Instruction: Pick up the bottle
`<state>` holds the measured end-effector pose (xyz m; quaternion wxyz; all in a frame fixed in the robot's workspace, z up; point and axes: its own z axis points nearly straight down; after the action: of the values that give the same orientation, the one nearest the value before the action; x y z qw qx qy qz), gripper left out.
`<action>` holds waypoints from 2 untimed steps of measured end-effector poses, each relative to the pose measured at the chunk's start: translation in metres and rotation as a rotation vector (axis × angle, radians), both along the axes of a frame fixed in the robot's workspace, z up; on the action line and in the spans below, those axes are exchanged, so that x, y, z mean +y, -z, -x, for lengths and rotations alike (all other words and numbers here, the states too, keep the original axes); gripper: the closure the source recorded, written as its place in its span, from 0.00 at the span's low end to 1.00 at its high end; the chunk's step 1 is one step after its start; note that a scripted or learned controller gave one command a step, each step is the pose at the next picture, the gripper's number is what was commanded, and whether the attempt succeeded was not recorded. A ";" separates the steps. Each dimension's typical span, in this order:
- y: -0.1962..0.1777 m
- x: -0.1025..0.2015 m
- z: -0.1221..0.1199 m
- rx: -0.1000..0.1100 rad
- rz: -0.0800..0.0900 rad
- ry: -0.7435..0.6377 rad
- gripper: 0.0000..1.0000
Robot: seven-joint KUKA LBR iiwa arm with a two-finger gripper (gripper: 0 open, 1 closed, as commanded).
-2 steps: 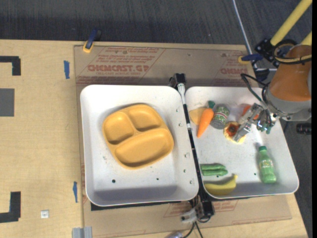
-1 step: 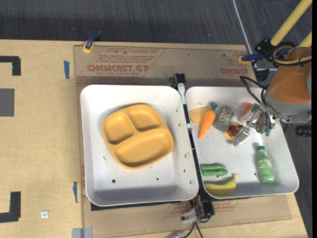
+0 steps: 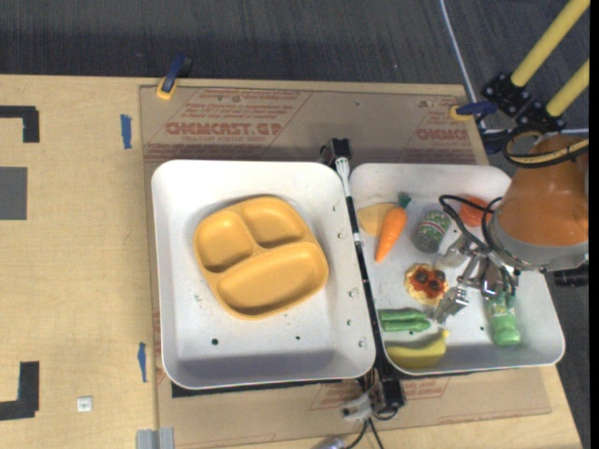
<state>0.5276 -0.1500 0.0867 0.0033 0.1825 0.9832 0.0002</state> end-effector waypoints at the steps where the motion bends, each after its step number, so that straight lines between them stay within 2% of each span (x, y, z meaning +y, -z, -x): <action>1: -0.021 -0.024 0.047 0.006 -0.001 -0.047 0.00; 2: 0.000 -0.050 0.020 0.000 0.000 0.152 0.00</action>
<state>0.5079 -0.2000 0.0863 0.0033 0.2565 0.9665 0.0001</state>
